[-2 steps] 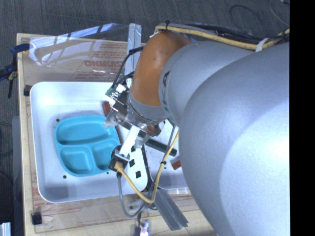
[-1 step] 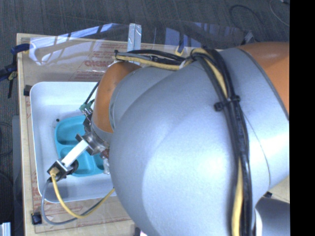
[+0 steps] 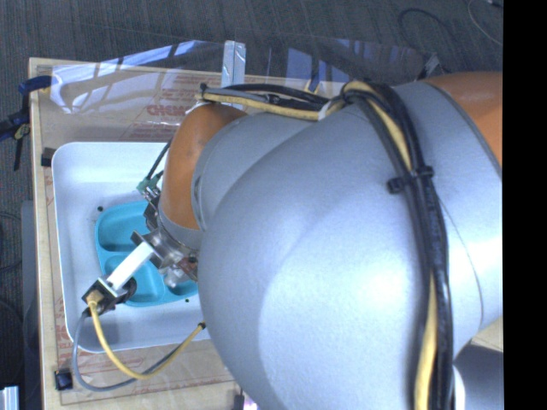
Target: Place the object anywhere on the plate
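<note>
Camera view: arm [image 3: 359, 254] over left bin [image 3: 73, 186].
Hand [image 3: 171, 267] hovered directly above blue plate [image 3: 120, 229]; its grip state could not be told.

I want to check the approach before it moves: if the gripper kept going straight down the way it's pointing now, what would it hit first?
Most likely the blue plate in the left white bin. The wrist hangs over that plate, so a straight descent should land on it, though the arm hides the tip and depth is hard to judge.

Wooden bench [image 3: 137, 101] bearing a white bin [image 3: 73, 229], yellow cable [image 3: 128, 367] alongside
</note>
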Tool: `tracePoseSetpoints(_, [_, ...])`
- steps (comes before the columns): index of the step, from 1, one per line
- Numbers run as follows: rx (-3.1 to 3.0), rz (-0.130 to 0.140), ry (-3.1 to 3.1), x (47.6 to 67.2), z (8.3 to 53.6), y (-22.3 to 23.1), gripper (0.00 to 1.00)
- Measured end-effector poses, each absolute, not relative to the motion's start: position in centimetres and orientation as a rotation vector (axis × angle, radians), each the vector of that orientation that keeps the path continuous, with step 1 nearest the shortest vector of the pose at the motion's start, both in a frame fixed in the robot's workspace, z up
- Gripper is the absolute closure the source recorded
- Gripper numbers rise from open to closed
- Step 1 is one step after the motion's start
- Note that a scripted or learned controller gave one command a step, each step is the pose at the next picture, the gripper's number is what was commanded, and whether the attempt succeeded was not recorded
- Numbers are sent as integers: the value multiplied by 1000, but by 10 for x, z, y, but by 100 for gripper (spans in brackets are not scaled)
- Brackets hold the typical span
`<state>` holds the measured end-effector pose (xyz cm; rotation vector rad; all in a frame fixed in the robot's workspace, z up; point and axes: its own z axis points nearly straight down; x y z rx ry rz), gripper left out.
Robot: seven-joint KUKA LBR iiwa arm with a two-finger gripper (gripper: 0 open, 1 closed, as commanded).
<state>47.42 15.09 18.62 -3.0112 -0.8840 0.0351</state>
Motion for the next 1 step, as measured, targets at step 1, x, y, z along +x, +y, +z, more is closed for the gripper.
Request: tracePoseSetpoints(1, [-2818, 14, -1380, 476, 188, 56, 100])
